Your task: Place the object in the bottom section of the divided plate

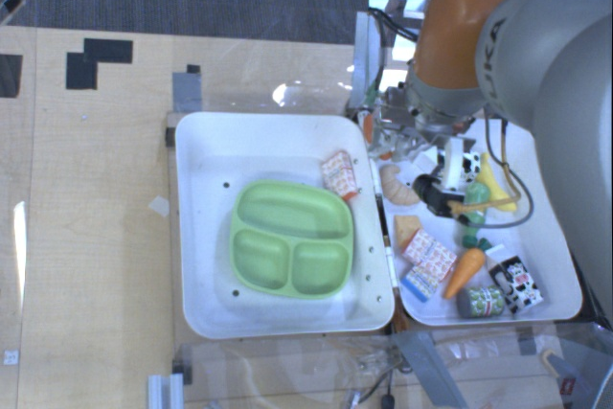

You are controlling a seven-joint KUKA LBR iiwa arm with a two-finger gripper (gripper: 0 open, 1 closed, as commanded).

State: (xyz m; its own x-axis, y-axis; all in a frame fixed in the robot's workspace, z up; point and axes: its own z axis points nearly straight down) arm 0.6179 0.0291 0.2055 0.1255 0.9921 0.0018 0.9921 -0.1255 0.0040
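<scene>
A green divided plate lies in the left bin; it has one long section on the far side and two smaller ones on the near side. Just off the plate's far right corner, a small red-and-white carton rests on the bin floor. My gripper hangs below the orange band over the far left corner of the right bin, to the right of the carton and apart from it. The wrist hides its tips.
The right bin holds several toys: a beige bread piece, a cracker, a patterned box, a carrot, a can, a cow-print carton and a banana. The arm covers that bin's far right.
</scene>
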